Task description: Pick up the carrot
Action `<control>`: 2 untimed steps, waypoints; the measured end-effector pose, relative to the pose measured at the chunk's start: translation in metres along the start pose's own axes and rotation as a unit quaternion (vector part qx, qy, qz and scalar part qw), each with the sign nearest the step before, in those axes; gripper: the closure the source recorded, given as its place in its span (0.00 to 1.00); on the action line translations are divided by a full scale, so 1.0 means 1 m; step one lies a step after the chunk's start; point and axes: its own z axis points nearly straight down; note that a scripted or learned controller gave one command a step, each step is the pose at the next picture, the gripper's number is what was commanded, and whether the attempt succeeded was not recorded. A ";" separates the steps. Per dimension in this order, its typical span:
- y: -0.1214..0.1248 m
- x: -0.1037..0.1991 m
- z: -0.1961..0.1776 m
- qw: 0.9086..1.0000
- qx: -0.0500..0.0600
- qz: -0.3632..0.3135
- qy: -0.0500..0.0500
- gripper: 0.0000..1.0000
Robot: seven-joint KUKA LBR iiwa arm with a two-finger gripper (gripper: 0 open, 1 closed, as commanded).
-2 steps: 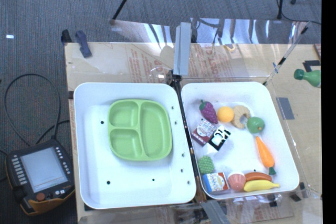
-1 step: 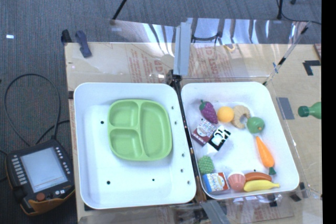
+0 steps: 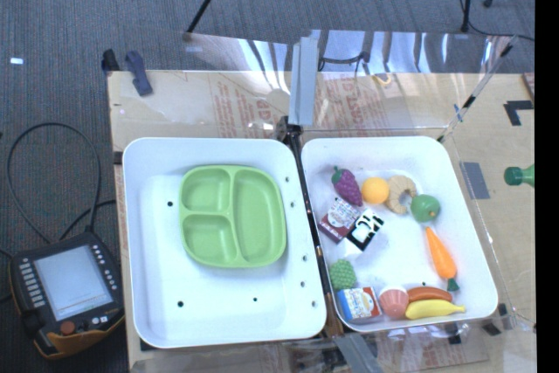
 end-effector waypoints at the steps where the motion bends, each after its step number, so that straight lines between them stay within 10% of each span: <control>1: -0.001 0.000 -0.019 1.000 0.000 0.022 0.000 1.00; 2: 0.001 -0.004 0.024 0.983 0.000 -0.184 0.000 1.00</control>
